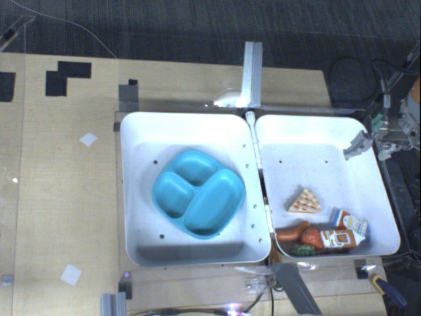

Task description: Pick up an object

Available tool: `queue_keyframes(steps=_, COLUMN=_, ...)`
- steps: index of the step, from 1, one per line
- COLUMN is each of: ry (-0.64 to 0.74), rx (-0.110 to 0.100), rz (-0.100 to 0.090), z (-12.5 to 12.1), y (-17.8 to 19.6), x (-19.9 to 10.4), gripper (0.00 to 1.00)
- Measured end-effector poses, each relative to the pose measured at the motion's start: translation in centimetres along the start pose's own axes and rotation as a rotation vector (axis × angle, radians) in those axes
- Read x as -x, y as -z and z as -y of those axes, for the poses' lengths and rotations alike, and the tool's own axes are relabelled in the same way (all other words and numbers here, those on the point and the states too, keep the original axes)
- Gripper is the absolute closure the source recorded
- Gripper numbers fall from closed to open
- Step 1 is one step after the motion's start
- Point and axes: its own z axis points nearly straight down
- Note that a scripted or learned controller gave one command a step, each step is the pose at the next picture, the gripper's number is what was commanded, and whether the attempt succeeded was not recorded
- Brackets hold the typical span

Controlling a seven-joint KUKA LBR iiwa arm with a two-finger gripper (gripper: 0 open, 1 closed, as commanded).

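- Grey metal of the gripper (360, 145) shows at the right rim of the right bin (309, 133), near its far corner; the arm (399, 127) behind it is cut by the edge of the view.
- Whether the pincer is wide or narrow I cannot tell, because it is small and partly blurred; nothing is seen held in it.
- White floor of the right bin lies bare under the gripper, and the objects are well apart from it, in the near part of the bin.
- Closest is a toy pizza slice (304, 203), lying alone.
- Further toward the near wall lie a small carton (348, 223), a red-brown box (337, 240) just beside it, a toy sausage (292, 232), and perhaps a strawberry (312, 239) with something green (302, 249).
- Beside it, the left bin (141, 137) bears a blue divided plate (198, 193) in its middle.
- Both bins rest on a pale wooden bench (59, 196).
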Motion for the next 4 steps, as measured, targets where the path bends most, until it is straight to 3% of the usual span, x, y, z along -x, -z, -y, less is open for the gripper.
queue_keyframes(steps=1, ry=0.097, rx=-0.002, rz=-0.001, z=6.2, y=-9.7, x=-2.5, gripper=0.0)
queue_keyframes(steps=2, ry=0.487, rx=0.01, rz=0.004, z=3.7, y=-12.7, x=-6.3, gripper=0.0)
queue_keyframes(steps=3, ry=0.904, rx=0.019, rz=0.012, z=-3.0, y=-13.3, x=-6.9, gripper=0.0)
queue_keyframes(steps=4, ry=0.805, rx=0.012, rz=0.004, z=-5.6, y=-12.6, x=-10.3, gripper=0.0)
